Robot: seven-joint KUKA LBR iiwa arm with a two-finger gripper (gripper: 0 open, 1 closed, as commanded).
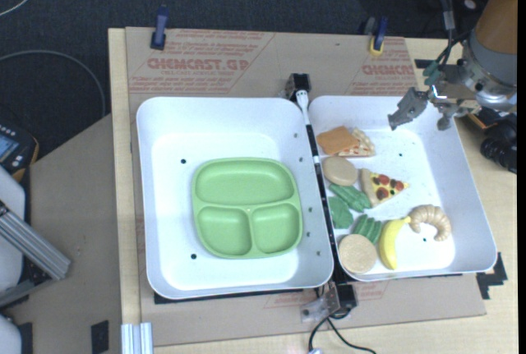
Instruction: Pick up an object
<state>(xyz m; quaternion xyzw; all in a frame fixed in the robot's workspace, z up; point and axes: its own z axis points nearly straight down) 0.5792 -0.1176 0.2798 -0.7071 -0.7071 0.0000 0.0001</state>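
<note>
So far, as I read it, nothing has been picked up. I see the hand [422, 108] hanging above the far right part of the right-hand shallow white bin [460, 180], reaching in from the right, and nothing sits between its fingers. One dark finger [404, 111] juts out toward the left and another [445, 116] shows nearer the wrist, so I take them as spread apart with bare bin floor below.

All the candidate things lie in that same bin, along its left side and near edge. A tan toast-like wedge with an orange edge [343, 141] is farthest, near the divider. Just nearer than it lies a beige oval piece [339, 172], and beside that a small pizza slice with red dots [383, 186]. Green leafy pieces [348, 204] run down the left side. At the near edge I see a round tan cookie-like disc [357, 252], a yellow banana [389, 241] and a light brown croissant [431, 220], the last two touching or nearly so.

The left white bin [164, 180] holds a light green plastic divided plate [246, 207] with three compartments.

My judgement: the task is at its start. What is left is choosing a piece, moving the hand over it, descending, closing and lifting. The toast wedge is the nearest thing to the hand.
</note>
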